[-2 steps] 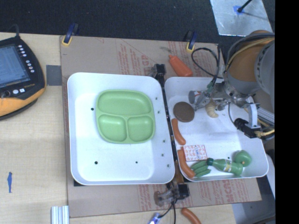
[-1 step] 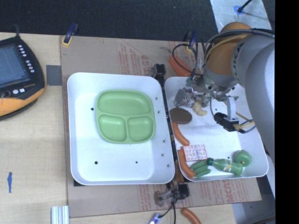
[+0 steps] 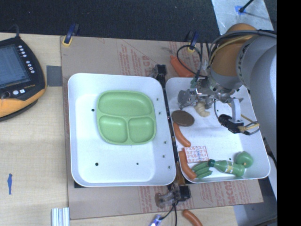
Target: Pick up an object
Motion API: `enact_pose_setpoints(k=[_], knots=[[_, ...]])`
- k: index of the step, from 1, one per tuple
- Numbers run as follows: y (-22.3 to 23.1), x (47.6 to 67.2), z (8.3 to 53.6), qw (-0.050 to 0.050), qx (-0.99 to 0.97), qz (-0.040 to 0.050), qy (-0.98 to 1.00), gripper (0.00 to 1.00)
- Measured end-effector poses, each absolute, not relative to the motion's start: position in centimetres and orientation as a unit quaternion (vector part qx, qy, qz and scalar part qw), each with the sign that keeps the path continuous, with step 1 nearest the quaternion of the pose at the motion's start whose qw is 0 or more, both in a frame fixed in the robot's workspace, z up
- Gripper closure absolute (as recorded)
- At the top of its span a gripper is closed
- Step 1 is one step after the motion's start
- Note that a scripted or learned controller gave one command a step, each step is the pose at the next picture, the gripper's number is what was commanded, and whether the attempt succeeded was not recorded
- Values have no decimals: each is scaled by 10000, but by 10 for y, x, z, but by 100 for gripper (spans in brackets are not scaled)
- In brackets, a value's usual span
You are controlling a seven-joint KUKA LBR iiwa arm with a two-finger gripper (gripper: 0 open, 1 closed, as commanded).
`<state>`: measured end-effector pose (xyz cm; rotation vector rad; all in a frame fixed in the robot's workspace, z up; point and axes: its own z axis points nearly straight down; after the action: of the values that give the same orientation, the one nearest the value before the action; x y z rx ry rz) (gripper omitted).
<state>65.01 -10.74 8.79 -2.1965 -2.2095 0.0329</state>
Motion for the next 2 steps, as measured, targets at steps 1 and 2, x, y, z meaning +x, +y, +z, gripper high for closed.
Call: enact_pose_setpoints(k=[1,2], knots=[[-176,651,88,109,-7060,87,-7081,0],[-63,657,193,6,-7050,-4,-7093,0]])
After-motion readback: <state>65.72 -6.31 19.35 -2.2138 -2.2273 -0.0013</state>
